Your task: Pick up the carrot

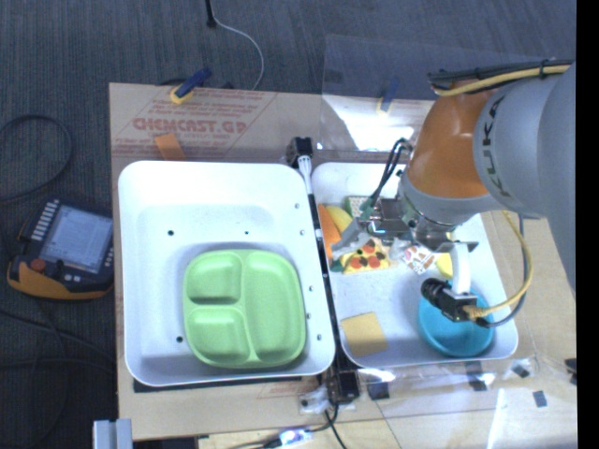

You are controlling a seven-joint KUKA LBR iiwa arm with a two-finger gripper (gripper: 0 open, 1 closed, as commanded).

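Note:
The carrot [330, 222] is a small orange piece lying against the left wall of the right bin [402, 344], near its far end. My gripper [368, 231] hangs low over that bin, just right of the carrot and above a pizza-slice toy [365, 259]. The grey and orange wrist [454, 162] hides the bin's far right part. Nothing can be made out between the gripper's jaws.
The left bin [150, 204] bears a green divided plate [246, 307]. In the right bin lie a tan square block [363, 331], a blue bowl [455, 329], a yellow piece [445, 267] and a green item [357, 206] by the carrot. A handheld pendant [64, 251] lies on the floor at left.

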